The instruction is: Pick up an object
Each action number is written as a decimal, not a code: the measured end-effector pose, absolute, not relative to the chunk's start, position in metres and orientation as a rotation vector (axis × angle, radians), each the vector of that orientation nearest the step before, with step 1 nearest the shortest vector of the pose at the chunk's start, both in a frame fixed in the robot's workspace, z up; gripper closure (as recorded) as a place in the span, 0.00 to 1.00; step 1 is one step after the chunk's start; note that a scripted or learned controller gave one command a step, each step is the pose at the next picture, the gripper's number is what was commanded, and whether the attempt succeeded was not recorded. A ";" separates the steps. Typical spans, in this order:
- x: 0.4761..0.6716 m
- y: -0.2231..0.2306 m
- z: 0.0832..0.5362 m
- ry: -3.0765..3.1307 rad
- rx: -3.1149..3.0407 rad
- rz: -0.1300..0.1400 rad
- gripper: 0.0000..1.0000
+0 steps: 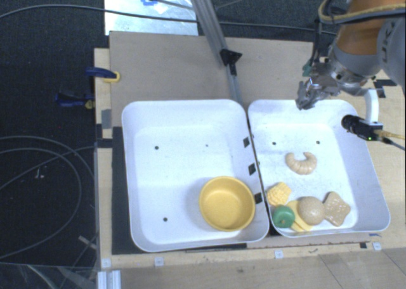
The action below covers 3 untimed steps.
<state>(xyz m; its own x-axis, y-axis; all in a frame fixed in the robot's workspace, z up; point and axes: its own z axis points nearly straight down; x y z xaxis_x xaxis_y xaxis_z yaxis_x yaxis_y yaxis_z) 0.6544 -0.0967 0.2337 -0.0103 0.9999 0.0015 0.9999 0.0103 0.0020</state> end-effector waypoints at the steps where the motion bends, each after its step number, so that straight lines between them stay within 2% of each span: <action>1: 0.667 -0.039 0.243 2.233 2.208 0.006 1.00; 2: 0.681 0.007 0.236 2.231 2.209 0.005 1.00; 3: 0.679 0.069 0.237 2.233 2.209 0.005 1.00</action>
